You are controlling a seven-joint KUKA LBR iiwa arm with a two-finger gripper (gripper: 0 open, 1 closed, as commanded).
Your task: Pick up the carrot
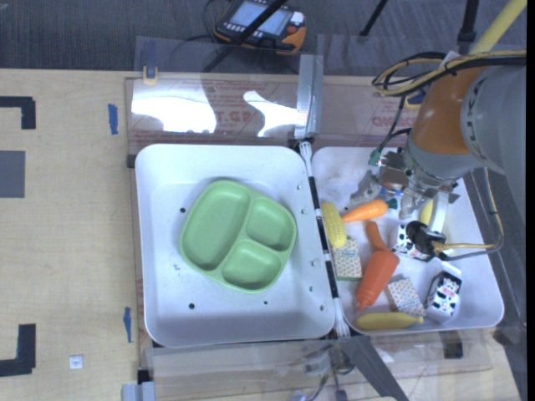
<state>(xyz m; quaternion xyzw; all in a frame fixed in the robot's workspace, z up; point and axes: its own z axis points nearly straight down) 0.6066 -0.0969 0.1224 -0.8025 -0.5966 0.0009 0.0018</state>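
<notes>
Bench, two white bins: the arm is over the right bin [485, 307], approaching the carrot.
The gripper [410, 192] hovers beside a small carrot [365, 212]; whether it's apart or together, I cannot tell. Next: descend and grasp squarely.

Carrot [376, 276] — right bin [483, 307], amid toys

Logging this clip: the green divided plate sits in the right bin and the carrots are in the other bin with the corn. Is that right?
Not quite. The camera view shows the green divided plate in the left bin, not the right. The carrots do lie in the other bin, the right bin, with the corn.
</notes>
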